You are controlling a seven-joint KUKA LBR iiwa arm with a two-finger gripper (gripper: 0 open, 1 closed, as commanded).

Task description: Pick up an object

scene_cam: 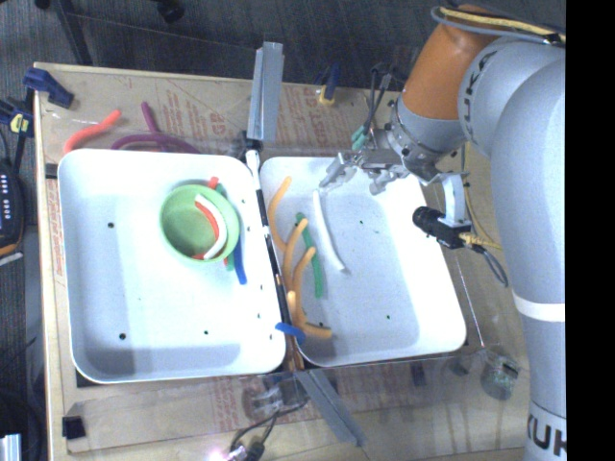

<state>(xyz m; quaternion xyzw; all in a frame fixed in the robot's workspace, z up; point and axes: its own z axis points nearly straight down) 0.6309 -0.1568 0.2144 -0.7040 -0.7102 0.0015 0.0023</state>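
claw (360,173) hovering at right bin's (432,327) far edge, spread unclear | risking closing beside curved white plastic strip (329,230), missing it

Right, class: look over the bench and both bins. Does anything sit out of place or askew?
Yes. An orange strip and a purple cord lie on the bench outside the left bin. A blue piece straddles the rims between the two bins. The green bowl looks tilted.
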